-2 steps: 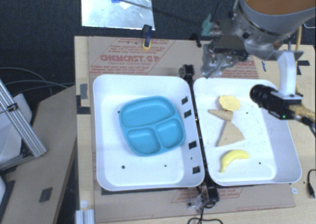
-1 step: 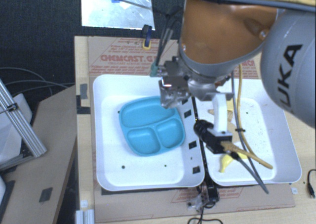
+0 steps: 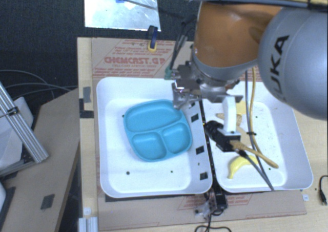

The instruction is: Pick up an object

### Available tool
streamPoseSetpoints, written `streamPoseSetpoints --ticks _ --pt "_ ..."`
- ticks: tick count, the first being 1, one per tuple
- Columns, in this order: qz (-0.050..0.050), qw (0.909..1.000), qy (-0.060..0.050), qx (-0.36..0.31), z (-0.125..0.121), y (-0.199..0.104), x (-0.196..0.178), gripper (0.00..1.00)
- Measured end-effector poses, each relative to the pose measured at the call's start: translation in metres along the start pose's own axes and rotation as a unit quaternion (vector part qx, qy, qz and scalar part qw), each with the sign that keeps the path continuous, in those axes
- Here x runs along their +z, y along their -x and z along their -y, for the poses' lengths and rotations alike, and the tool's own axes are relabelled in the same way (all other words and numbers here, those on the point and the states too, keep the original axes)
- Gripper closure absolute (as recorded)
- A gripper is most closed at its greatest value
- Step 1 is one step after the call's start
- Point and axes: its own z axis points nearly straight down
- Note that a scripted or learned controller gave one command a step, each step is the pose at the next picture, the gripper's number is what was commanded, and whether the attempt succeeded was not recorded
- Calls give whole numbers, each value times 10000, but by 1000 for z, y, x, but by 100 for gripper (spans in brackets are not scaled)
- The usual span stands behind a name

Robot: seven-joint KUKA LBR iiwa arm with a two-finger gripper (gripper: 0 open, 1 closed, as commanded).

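A blue divided plate [image 3: 156, 129] lies flat in the left bin [image 3: 113, 174], toward its right side. My gripper [image 3: 179, 99] hangs over the plate's far right corner, close to the wall between the two bins, under the orange-banded wrist. Nothing shows between it and the plate. In the right bin [image 3: 294, 144] lie a yellow banana-shaped toy [image 3: 237, 165] and a long wooden utensil [image 3: 259, 155] crossing a thin dark stick [image 3: 264, 175].
The arm's large grey and orange body covers the far part of the right bin. A cardboard sheet [image 3: 133, 59] lies under and behind the bins. A metal frame [image 3: 20, 133] stands at the left, off the bench.
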Motion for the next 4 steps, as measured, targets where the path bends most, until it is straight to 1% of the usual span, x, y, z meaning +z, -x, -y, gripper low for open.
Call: streamPoseSetpoints --ticks 1,2,3,4 --pt "-5 10000 6 -6 -45 10 160 100" --pt "-18 10000 27 -26 23 26 57 100" --pt "-36 10000 72 -54 32 -13 -66 100" --pt "5 10000 -7 8 3 33 0 100"
